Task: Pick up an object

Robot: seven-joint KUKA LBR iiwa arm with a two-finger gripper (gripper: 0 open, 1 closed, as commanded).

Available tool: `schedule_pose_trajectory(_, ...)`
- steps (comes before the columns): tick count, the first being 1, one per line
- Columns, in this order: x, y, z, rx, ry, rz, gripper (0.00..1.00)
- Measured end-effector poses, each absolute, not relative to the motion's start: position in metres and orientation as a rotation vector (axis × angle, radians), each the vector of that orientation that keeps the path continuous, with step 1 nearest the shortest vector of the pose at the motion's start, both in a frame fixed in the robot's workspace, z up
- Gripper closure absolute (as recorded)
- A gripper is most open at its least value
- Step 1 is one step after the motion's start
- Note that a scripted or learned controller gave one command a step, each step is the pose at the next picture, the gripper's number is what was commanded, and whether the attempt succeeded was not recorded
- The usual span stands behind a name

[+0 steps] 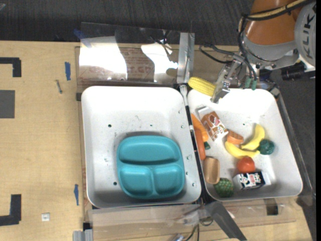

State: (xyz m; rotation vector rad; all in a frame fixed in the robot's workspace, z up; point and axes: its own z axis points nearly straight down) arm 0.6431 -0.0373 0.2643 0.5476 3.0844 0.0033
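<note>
Pincer (221,91) hung over the back edge of the right bin (283,134), beside the corn cob (201,86); nothing was between its fingers, and whether they were wide or narrow I could not tell. Likely lined up for the corn. Banana (246,143), tomato (246,163) and carton (213,125) lay nearer the front. A teal tray (150,165) sat in the left bin (100,114).

Orange-banded grey arm (273,14) with black cables and a seemingly metallic gripper (219,93)
</note>
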Motion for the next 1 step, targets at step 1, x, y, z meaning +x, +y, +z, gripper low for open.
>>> schedule_pose_trajectory(1, 0.6443, -0.0061, 0.2821, 0.422, 3.103, 0.004, 1.00)
